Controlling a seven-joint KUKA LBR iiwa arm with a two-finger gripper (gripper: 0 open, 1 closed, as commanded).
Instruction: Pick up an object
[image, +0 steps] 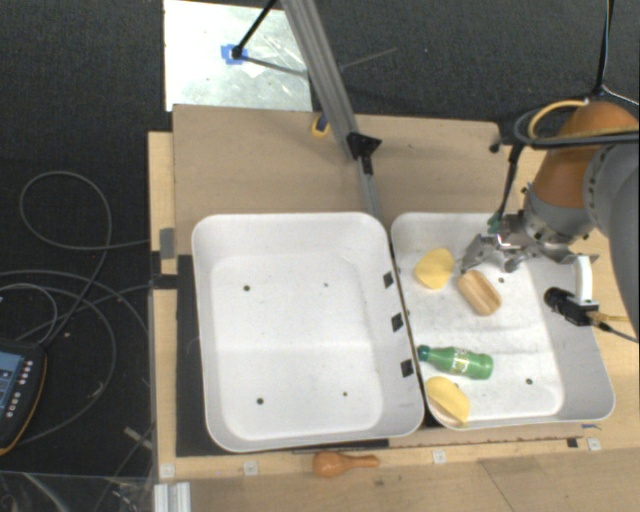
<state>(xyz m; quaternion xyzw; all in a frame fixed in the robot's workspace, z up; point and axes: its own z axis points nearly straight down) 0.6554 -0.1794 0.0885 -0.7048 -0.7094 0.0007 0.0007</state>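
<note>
The right bin (585, 385) holds several objects. A pale yellow round piece (435, 268) lies near its back left. A tan bread-like roll (479, 293) lies just right of it. A green bottle (457, 362) lies on its side toward the front, with a yellow fruit-shaped piece (448, 399) at the front left corner. My gripper (491, 256) hangs over the back of this bin, just above and behind the roll and right of the yellow piece. Its fingers look spread, with nothing between them.
The left bin (290, 330) sits beside the right one, their rims meeting at black clips (397, 322). A brown pear-shaped object (345, 462) lies on the bench in front of the bins. A grey pole (335, 90) slants over the back of the bench.
</note>
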